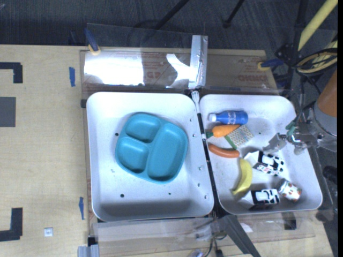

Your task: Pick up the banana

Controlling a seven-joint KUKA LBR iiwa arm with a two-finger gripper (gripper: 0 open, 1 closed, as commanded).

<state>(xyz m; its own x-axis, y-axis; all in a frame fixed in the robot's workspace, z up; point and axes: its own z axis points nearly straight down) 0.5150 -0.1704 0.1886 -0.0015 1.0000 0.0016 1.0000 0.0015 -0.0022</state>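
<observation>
Two white bins sit side by side; the banana point(244, 178) lies in the lower middle of the right bin point(303, 197), near a blue bottle point(229, 116) whose label is unreadable. The gripper point(285, 140) hovers at the right edge of the frame, and I cannot tell its opening.

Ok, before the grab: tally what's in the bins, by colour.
Blue: 2, divided plate, bottle
Orange: 2, carrot, sausage-like piece
Yellow: 1, banana
Black-and-white: 2, toys
Green mesh: 1, pad
White-red: 1, small toy
Total: 9
</observation>
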